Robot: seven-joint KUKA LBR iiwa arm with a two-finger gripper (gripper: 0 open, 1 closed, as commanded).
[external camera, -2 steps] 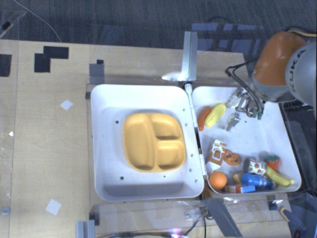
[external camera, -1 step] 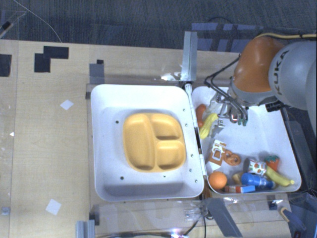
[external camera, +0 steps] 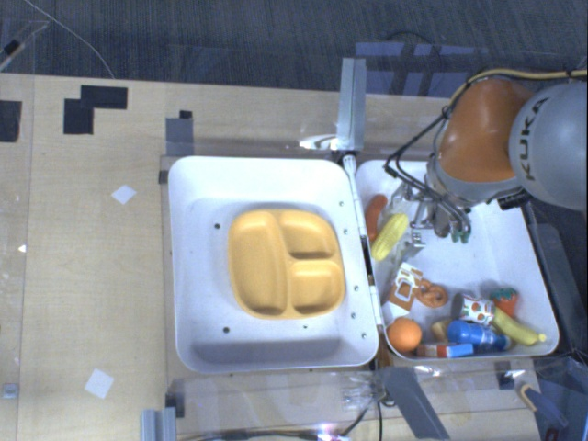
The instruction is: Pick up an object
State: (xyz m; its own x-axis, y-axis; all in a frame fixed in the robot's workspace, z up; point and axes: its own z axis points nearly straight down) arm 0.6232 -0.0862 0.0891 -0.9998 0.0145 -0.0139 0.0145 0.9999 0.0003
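"How far had the pick got?"

"Not finished, as far as I could judge. The gripper [external camera: 415,231] hung low over the right bin [external camera: 531,246], near its left wall, with the corn cob [external camera: 390,233] just at its left side."

"Was it holding the cob?"

"I couldn't tell. The orange-banded wrist [external camera: 478,141] and cables hid the claw, so wide or narrow was beyond me. The cob looked tilted beside a red piece [external camera: 375,214], possibly lifted, possibly only leaning."

"And the rest?"

"An orange [external camera: 404,335], a blue bottle [external camera: 467,337] and a banana [external camera: 516,329] lay along the bin's near edge. The yellow tray [external camera: 285,262] sat mid-way in the left bin [external camera: 197,265]. A secure grasp and a lift remained to be shown."
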